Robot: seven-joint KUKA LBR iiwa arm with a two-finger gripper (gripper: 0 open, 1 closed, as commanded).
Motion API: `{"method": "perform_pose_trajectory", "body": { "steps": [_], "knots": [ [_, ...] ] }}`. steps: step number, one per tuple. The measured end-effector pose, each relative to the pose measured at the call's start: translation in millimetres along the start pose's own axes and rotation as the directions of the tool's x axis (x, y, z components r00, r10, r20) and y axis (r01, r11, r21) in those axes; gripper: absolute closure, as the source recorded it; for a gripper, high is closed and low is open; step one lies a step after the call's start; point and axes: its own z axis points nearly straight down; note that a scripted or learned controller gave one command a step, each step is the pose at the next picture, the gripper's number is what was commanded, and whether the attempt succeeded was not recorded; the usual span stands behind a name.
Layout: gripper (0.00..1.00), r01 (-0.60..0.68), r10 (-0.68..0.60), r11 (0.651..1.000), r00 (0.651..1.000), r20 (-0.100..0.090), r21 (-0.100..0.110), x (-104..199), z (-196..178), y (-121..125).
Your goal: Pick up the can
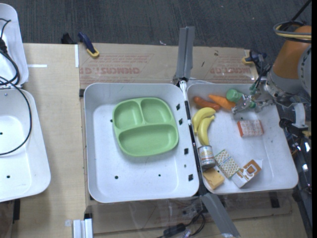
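floor (148, 9): dark grey carpet up back | surface (54, 63): light wood, cardboard sheet (138, 66) taped over it | blue clamp (88, 44) on the far edge | lighting: pretty even, nothing harsh

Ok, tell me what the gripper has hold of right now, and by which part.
Nothing visible. The gripper hangs over the right bin near the carrots; the can lies apart by the divider.

Can (206, 156) hemmed: bananas (203, 124) above, divider (190, 133) left, packet (228, 163) right.
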Motion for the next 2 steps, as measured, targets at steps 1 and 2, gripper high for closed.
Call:
{"method": "perform_pose_trajectory", "body": {
  "steps": [1,2],
  "knots": [
    [0.00,-0.291,0.291,0.957,0.957,0.011,-0.006,54,0,-9],
    [0.00,-0.253,0.253,0.967,0.967,0.004,-0.006,8,-2,-14]
  ]
}}
